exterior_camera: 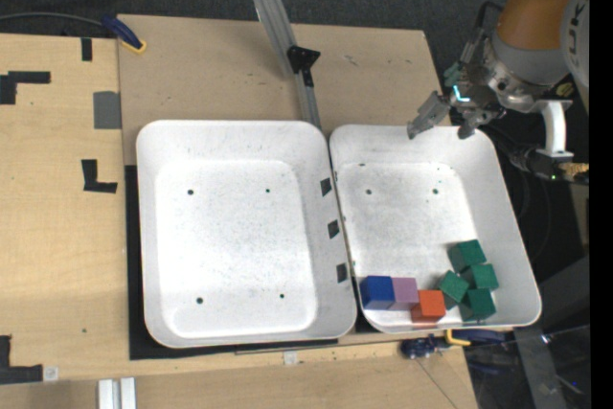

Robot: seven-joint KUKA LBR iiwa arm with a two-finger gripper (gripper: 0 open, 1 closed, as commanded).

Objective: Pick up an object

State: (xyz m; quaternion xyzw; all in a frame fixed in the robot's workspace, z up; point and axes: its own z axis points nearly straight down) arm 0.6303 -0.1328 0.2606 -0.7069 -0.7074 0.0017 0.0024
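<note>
Step in hand: reaching toward a block; nothing is between the fingers yet.
Claw: the claw (442,118) hangs over the far rim of the right bin (510,206), its two dark fingers spread apart and holding nothing.
Arm: the grey arm with the orange band (536,10) comes in from the upper right.
Blocks: all lie bunched in the near corner of the right bin: a blue block (377,290), a purple block (405,290) touching it, an orange block (430,304) just beside that, and several green blocks (471,278) clustered against the near right wall.
Relation: the blocks lie well apart from the claw, at the opposite end of the same bin, toward the camera.
Left bin: the left bin (153,206) sits beside the right one on the table (57,206).
Doing it well: the blue block looks the best choice, since its left side is free; the claw should travel along the bin, then come straight down with one finger on each open face.
Risk: the tight cluster and the nearby wall may block a finger or push neighbours aside.
</note>
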